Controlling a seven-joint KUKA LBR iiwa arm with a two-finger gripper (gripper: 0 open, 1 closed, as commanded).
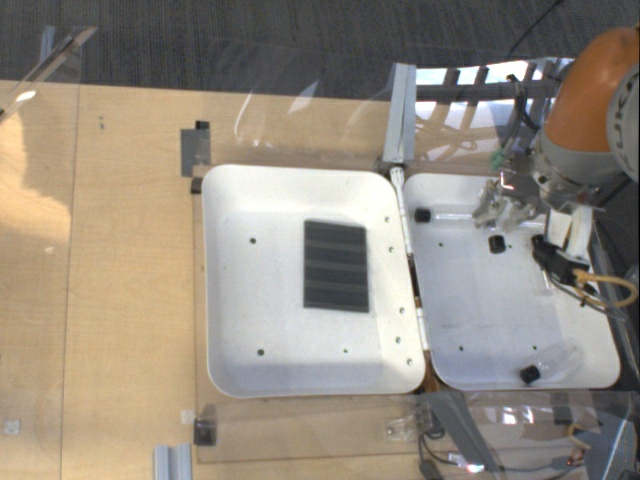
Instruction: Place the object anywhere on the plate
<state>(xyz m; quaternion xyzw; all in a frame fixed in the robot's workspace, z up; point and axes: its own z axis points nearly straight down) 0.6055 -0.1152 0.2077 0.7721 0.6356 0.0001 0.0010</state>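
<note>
– In the right bin (pixel 600 363), what lies there?

– Three small dark pieces on the white floor. One (pixel 497 243) sits near the far end, just below the pincer (pixel 497 208). A second (pixel 422 215) lies close to the wall shared with the left bin (pixel 230 358). The third (pixel 529 373) rests near the front rim, well apart from the other two.

– Which of them is the object to be placed?

– I cannot tell; they look much alike from here, and each is too small to make out its shape.

– And the pincer: open, closed, gripping anything?

– I cannot tell that either. It hangs over the far part of the right bin, a tangle of metal and cables under the arm (pixel 590 98) with its orange band. Nothing shows plainly in its grasp.

– Where is the plate?

– The plate (pixel 335 265) is a dark grey ribbed rectangle lying flat near the middle of the left bin, its long side running front to back. None of the dark pieces touches it; all three are in the other bin.

– And the bins themselves?

– Side by side on the pale wooden surface (pixel 100 268), their inner walls touching or nearly so.
</note>
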